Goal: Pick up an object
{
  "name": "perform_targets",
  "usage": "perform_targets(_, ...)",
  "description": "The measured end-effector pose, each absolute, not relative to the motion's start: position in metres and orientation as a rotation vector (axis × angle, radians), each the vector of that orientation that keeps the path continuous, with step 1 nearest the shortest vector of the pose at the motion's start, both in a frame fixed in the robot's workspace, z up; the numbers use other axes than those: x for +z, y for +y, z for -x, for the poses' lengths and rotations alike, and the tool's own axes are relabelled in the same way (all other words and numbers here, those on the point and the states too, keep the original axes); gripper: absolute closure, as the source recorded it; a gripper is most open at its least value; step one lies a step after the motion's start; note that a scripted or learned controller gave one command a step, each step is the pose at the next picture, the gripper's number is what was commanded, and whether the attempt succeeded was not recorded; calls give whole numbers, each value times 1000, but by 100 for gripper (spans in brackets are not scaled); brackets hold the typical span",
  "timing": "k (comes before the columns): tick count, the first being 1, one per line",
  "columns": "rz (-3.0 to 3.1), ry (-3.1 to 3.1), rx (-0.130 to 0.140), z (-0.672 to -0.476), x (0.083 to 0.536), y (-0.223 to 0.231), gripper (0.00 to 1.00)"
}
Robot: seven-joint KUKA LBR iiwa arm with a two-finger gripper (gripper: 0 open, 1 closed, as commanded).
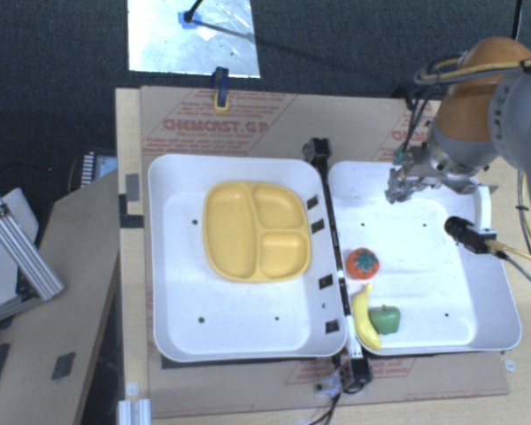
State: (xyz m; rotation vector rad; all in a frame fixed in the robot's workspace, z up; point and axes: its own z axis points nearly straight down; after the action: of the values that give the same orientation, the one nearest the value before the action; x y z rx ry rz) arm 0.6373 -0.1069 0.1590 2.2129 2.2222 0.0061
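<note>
Tomato (363,263) — in right bin (425,343), banana (365,319) nearby, gripper (402,187) above — jaw state unclear

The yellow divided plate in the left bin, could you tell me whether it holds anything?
Empty. All three compartments of the yellow divided plate show bare yellow.

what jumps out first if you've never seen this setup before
The yellow divided plate in the middle of the left bin catches the eye first. Next come the toys clustered at the right bin's near-left corner: a red tomato, a yellow banana and a green pepper beside it. The grey arm's pincer hangs over that bin's far edge, apart from all of them.
</note>
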Motion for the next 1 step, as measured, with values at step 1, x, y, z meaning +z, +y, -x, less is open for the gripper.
perform_targets(1, -2212, 2223, 6, -641, 204, -102, 100)
